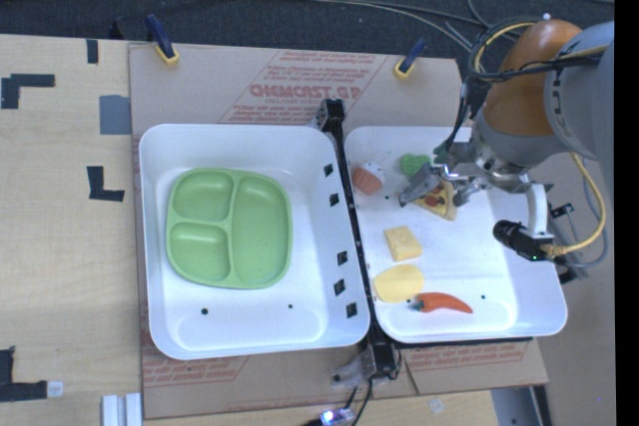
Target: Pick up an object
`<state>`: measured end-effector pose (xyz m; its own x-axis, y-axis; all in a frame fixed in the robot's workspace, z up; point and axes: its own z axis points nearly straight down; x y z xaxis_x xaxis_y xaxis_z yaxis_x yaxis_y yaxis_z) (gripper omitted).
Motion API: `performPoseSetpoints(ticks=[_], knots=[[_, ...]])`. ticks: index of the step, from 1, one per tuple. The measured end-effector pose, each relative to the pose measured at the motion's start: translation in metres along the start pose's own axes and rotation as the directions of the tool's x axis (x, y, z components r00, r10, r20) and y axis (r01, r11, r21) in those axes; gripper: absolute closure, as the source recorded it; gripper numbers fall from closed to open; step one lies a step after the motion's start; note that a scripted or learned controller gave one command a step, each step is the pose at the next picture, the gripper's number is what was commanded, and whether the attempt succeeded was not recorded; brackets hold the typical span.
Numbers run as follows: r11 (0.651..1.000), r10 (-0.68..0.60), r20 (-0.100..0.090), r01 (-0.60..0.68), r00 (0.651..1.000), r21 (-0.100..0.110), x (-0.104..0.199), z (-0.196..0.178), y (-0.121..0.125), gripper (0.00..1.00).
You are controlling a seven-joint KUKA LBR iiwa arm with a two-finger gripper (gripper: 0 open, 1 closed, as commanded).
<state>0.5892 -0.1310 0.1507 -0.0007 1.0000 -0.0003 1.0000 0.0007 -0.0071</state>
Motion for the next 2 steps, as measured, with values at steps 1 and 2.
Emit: performPoseSetpoints(ticks=[1,2], knots=[[1.000,-0.001,-0.001,0.001,1.000,0.000,0.0090,0.0613,-0.0001,0.00],[1.000,0.000,0.001,0.000,1.000,-0.008,0.0092,0.0650,0.0005,0.00]])
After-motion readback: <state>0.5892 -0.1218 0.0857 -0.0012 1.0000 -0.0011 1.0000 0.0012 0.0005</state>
